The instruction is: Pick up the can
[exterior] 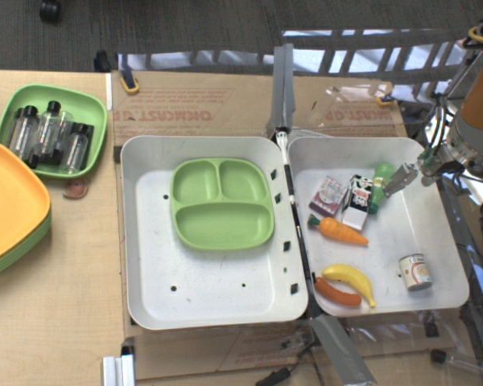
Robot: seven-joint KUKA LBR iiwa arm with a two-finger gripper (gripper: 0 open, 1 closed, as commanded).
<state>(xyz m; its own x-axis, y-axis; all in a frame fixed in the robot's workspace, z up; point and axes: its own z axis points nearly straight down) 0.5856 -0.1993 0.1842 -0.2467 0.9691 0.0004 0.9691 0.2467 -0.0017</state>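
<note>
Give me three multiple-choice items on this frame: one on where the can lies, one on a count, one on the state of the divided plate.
1. Where is the can?
A. Right bin, near its lower right corner
B. Left bin, on the plate
C. On the wooden bench

2. How many compartments has the green plate?
A. Two
B. Three
C. Five

3. What lies in the plate's compartments?
A. A carrot
B. A banana
C. Nothing

Answers: 1 A, the can rests apart from the banana in the right bin. 2 B, two small sections above one long one. 3 C, its three sections show bare green, while the carrot lies in the right bin.
</note>
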